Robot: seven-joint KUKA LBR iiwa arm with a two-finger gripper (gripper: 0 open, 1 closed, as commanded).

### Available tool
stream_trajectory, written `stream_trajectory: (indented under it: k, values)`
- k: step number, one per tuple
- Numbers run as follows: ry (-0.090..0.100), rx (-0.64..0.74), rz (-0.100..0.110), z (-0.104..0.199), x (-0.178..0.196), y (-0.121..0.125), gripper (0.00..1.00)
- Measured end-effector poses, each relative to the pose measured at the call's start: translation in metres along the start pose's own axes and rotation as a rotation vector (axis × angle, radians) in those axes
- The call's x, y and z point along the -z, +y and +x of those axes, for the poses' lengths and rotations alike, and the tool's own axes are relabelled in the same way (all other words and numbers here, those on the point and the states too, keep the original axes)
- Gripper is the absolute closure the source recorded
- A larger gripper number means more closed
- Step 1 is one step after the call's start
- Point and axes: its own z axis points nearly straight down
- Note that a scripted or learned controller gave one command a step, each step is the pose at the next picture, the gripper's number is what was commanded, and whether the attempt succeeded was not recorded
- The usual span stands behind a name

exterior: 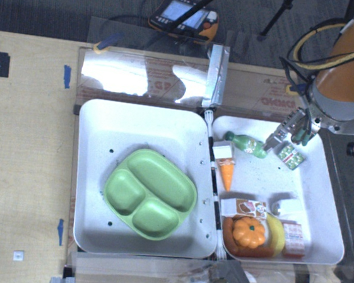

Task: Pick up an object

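Camera view has the gripper (283, 138) hanging at 1 o'clock over the right bin (328, 206), beside the green bottle (248, 144); can't tell its finger state, probably lining up a grab.

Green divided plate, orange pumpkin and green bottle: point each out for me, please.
green divided plate (151, 193): camera view, on its middle ridge, left bin.
orange pumpkin (248, 233): camera view, on its rounded top, right bin.
green bottle (248, 144): camera view, on its body, right bin.

Divided tray (151, 192) in left bin (96, 128), pumpkin (248, 233) in right bin (328, 206)
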Motion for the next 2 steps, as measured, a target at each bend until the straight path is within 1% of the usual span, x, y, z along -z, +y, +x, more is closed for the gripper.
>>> stream_trajectory:
  k: [2]
  values:
    - [-0.011, 0.001, -0.008, -0.002, 0.021, 0.004, 1.0]
